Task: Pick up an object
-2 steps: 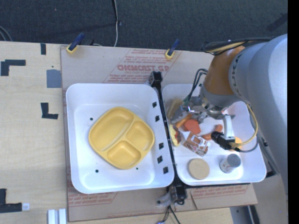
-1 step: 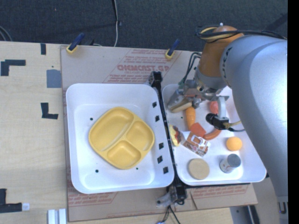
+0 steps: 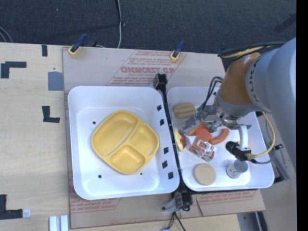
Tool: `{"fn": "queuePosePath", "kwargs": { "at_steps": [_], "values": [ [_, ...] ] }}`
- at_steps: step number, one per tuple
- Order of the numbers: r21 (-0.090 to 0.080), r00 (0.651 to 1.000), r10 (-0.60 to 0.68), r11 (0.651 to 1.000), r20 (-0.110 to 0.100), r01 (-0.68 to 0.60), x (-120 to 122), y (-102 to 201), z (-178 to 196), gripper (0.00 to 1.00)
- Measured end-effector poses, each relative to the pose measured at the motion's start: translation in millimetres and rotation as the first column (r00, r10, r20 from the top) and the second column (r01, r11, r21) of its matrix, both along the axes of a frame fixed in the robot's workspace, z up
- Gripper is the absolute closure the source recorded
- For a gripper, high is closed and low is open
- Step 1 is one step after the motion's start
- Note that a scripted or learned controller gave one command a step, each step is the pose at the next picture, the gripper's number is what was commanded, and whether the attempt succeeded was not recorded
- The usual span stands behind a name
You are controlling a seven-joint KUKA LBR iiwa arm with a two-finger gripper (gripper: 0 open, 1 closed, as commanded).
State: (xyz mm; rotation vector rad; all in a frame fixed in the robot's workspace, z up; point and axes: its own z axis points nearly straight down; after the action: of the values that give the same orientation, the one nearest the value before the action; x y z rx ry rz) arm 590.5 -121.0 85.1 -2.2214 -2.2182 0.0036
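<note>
My gripper is low in the right bin, reaching in from the right over a heap of small things. Under and around it lie an orange-red toy piece, an orange sausage-shaped piece and a brown-and-white packet. A tan bread roll sits just to its left, and a small yellow piece lies by the bin's left wall. The wrist hides the fingertips, and nothing can be seen held between them.
A round tan biscuit and a small grey round thing lie at the right bin's front. The left bin holds a yellow divided plate. A black divider runs between the bins.
</note>
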Motion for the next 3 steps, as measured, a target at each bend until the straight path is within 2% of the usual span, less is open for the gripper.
{"fn": "queuePosePath", "kwargs": {
  "at_steps": [1,2,3],
  "values": [
    [0.0,1.0,0.004,1.0,0.003,-0.004,42.8,23.6,-1.1,0.0],
    [-0.001,1.0,0.002,1.0,0.001,-0.002,33.5,25.7,-1.1,0.0],
    [0.001,1.0,0.002,1.0,0.002,-0.002,34.0,26.3,9.3,1.0]
  ]
}}
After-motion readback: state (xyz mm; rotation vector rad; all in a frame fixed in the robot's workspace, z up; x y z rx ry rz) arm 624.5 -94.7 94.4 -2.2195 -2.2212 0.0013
